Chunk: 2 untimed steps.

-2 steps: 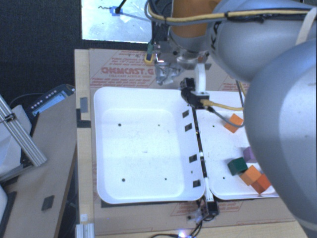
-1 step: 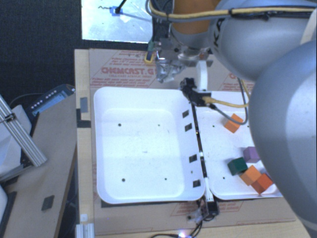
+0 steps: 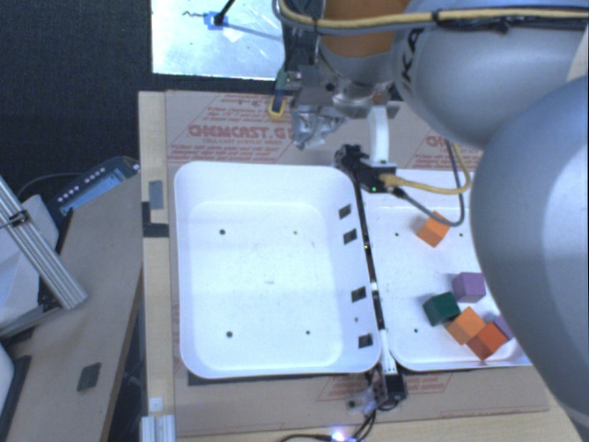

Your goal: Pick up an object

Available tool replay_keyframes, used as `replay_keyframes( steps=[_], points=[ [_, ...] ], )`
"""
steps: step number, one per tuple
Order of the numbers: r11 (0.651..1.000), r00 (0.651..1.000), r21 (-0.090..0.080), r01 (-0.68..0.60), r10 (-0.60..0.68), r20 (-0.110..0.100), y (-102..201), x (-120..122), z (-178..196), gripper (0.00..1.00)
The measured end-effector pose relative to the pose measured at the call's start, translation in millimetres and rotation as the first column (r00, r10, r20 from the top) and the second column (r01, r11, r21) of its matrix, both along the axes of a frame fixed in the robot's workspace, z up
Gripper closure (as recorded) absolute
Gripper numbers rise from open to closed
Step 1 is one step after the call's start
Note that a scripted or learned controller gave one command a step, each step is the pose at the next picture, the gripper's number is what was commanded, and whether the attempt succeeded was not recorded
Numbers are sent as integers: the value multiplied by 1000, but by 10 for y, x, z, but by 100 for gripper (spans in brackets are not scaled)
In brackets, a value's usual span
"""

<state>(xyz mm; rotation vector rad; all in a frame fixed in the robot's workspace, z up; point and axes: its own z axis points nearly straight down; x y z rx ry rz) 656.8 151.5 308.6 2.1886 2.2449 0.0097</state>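
Several small blocks lie in the right bin point(image 3: 414, 357): an orange block point(image 3: 432, 232) toward the far side, then a purple block point(image 3: 468, 286), a dark green block point(image 3: 441, 308) and two orange blocks point(image 3: 465, 323) point(image 3: 489, 340) clustered near the front right. Another purple block point(image 3: 503, 326) peeks out from under the arm. My gripper point(image 3: 317, 127) hangs over the far edge of the bench, just beyond the far rims where the two bins meet. It is well away from the blocks, and nothing is seen in it.
The left bin point(image 3: 189, 247) sits beside the right one, with a black clip strip point(image 3: 366, 265) along their shared edge. The big grey arm point(image 3: 515, 155) covers the right bin's right side. A yellow cable point(image 3: 433, 190) loops over the right bin's far rim.
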Motion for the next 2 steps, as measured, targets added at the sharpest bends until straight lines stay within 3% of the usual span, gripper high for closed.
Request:
replay_keyframes(
  steps=[2],
  points=[
    [1000,1000,0,-15,15,5,13,10,221,100]
  ],
)
